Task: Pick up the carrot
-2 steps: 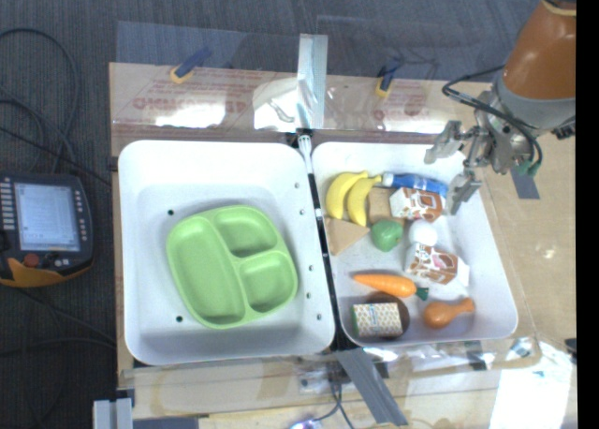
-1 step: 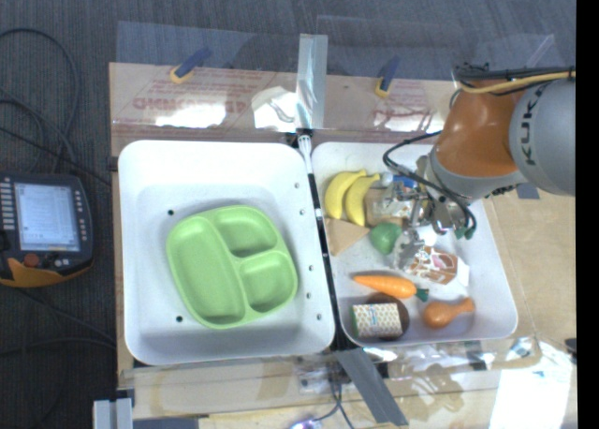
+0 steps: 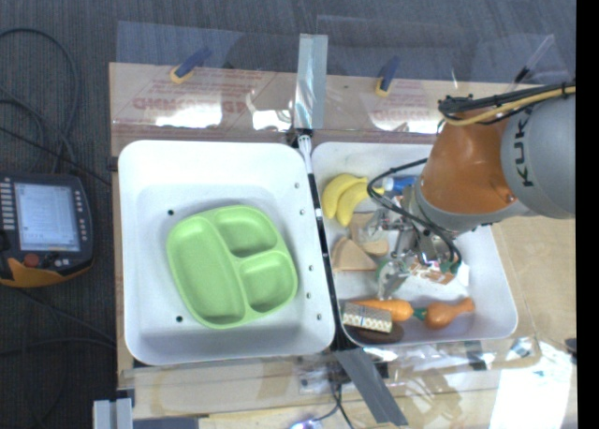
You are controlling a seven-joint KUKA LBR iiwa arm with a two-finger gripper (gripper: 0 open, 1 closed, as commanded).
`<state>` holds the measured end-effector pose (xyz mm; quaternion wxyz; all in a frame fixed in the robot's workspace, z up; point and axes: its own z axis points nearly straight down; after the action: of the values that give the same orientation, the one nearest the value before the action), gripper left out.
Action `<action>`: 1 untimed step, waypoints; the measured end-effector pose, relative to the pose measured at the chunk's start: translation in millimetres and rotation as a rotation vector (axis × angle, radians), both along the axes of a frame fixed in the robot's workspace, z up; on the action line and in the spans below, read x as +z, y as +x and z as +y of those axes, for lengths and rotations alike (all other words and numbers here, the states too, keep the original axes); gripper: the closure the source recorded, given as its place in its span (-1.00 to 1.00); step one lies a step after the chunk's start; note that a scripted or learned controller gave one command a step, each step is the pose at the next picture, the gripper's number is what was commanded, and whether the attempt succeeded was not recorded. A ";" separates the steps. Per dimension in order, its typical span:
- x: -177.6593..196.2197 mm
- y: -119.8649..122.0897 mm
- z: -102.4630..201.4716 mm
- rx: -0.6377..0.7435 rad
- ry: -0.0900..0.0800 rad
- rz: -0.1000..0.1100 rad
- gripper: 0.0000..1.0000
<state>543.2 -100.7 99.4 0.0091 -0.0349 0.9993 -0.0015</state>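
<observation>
The carrot (image 3: 382,308), orange with a green end towards the right, lies along the front wall of the right bin (image 3: 501,296). My gripper (image 3: 393,270) hangs just above and behind it, over the middle of that bin, and the carrot lies free on the bin floor. The grey arm with its orange band (image 3: 468,174) reaches in from the right and hides part of the bin's back.
Two yellow bananas (image 3: 341,195) lie at the right bin's back left, and a tan wedge (image 3: 354,254) sits left of the gripper. A dark brown piece (image 3: 371,326) touches the carrot's front; an orange piece (image 3: 451,310) lies to its right. The left bin (image 3: 140,230) holds a green divided plate (image 3: 232,265).
</observation>
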 end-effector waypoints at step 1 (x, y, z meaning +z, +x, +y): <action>4.7 -42.8 5.0 0.085 -0.003 -0.008 -1.00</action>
<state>500.4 -95.6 104.1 0.0129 -0.0776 0.9969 -0.0028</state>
